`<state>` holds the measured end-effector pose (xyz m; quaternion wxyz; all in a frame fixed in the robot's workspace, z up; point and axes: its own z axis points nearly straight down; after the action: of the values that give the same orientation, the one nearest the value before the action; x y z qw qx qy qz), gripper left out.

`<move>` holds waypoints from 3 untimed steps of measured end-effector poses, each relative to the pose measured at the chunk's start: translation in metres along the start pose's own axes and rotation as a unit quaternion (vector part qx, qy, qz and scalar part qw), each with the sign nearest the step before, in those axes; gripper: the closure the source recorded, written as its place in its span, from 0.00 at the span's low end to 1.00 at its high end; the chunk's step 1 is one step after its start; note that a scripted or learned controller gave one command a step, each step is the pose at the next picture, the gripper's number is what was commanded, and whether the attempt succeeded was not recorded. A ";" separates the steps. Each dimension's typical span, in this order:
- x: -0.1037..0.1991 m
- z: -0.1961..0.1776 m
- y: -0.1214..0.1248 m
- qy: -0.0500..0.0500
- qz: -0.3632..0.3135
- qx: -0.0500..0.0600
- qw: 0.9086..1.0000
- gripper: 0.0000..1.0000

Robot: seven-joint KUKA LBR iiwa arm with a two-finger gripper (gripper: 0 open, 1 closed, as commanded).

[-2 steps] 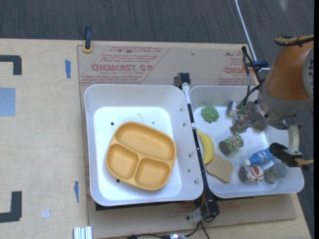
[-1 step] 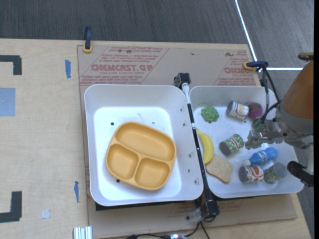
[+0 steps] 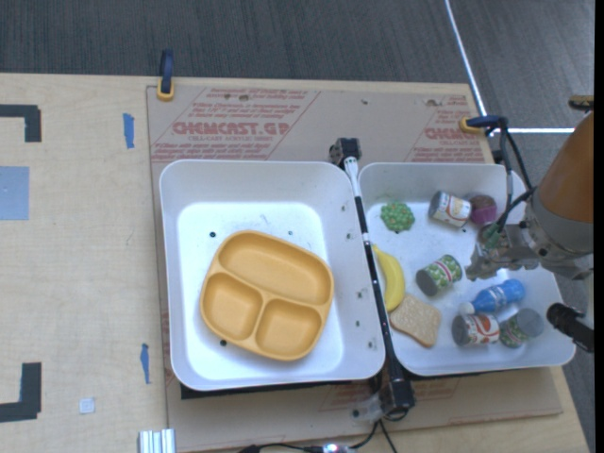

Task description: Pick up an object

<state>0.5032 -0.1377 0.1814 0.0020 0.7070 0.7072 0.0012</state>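
Blue bottle point(image 3: 497, 296) lies just below end effector point(image 3: 493, 253).

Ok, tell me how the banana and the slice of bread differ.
The banana is yellow and curved; the slice of bread is tan and flat. The banana lies against the right bin's left wall, the bread nearer the front. Both lie in the right bin, touching or nearly so.
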 end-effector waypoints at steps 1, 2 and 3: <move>0.000 0.005 -0.023 0.001 0.000 0.002 1.000 1.00; 0.066 -0.020 -0.021 0.001 -0.001 0.000 1.000 1.00; 0.039 -0.005 0.006 0.000 0.000 0.001 1.000 1.00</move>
<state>0.5087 -0.0983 0.1867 0.0015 0.7071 0.7071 0.0006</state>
